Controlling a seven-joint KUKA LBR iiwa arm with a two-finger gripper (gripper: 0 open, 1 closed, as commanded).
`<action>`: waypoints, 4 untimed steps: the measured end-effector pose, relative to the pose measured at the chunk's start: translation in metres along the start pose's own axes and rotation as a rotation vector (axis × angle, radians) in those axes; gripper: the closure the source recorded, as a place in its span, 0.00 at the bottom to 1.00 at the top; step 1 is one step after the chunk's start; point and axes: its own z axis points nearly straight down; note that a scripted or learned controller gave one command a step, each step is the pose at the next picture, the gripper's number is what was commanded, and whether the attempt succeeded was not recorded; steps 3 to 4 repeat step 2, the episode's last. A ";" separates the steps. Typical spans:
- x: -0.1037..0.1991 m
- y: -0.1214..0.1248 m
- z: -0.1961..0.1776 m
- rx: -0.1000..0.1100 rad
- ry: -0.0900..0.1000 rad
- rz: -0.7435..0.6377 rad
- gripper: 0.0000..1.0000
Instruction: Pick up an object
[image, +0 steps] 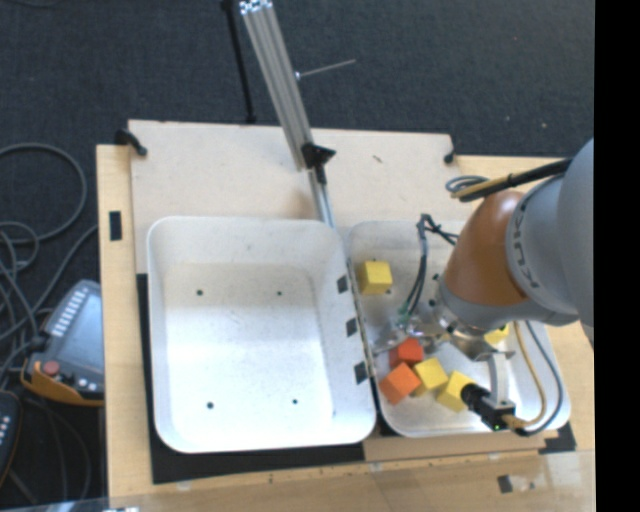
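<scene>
Arm's deep in the right bin (400, 425), gripper (420, 335) low over the cluster, and whether it holds anything I can't tell. Red block (408, 351) sits just beneath it; orange block (400, 381) and yellow blocks (432, 374) crowd just below. Another yellow cube (376, 277) lies apart, above-left.

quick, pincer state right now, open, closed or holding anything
pincer: cannot be told; it sits low in the right bin by the red block, its tip hidden under the wrist.
</scene>
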 end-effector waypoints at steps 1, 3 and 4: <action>0.000 0.001 -0.012 -0.004 0.001 0.004 1.00; 0.101 0.009 -0.105 -0.006 0.005 -0.013 1.00; 0.101 0.009 -0.105 -0.006 0.005 -0.013 1.00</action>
